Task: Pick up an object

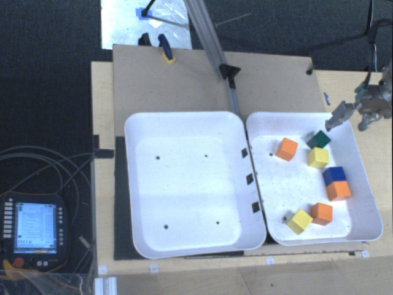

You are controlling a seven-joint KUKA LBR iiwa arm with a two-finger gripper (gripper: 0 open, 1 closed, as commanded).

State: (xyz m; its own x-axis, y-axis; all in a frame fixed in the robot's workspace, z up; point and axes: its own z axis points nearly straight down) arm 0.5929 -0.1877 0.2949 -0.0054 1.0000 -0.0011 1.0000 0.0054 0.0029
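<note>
Desk [276, 85]: carries two white bins side by side. Right bin [362, 183]: holds seven loose blocks, among them green block [319, 139] near the far rim. Pincer [351, 118]: prongs apart, empty, poised above that rim, likely approaching green block.

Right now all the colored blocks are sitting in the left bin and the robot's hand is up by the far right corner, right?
Not quite. In the camera view the blocks, such as the orange block and the blue block, sit in the right bin, not the left bin. The hand is indeed by the right bin's far right corner.
</note>
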